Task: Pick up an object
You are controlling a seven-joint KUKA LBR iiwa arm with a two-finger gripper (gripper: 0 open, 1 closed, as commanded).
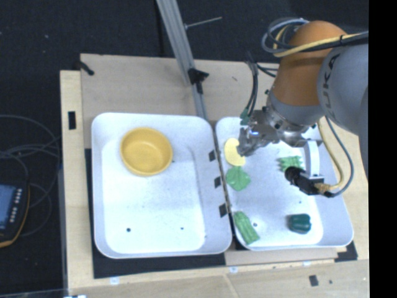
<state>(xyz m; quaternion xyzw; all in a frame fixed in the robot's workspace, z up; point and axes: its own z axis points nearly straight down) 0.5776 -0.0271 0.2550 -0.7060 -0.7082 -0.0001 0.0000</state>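
Worktop (142, 82): pale wood, carrying two shallow white bins side by side

Arm (310, 67): grey with an orange band, reaching in from the right, bent down over the right bin's upper left part

Left bin (155, 222): white, speckled floor, touching the right bin along a shared middle edge

Right bin (335, 225): white, partly covered by the arm

Metal post (180, 39): slanting from the top edge down to the gap between the bins

Bowl (146, 151): yellow, upright, in the left bin's upper left part, well apart from everything else

End effector (247, 145): low over the right bin's upper left corner, tip just beside the yellow disc; opening not readable from here, so cannot tell wide or narrow, and nothing seen between its tips

Black cable fitting (303, 180): hanging below the wrist, over the middle of the right bin

Yellow disc (232, 154): flat, near the right bin's left wall, partly under the end effector's tip

Green round piece (238, 179): flat, just below the yellow disc, near the left wall

Green flat strip (246, 226): lying at a slant in the right bin's lower left corner

Dark green block (299, 223): in the right bin's lower right part, apart from the strip

Light green scrap (289, 163): small, right of the end effector, just beside the black fitting
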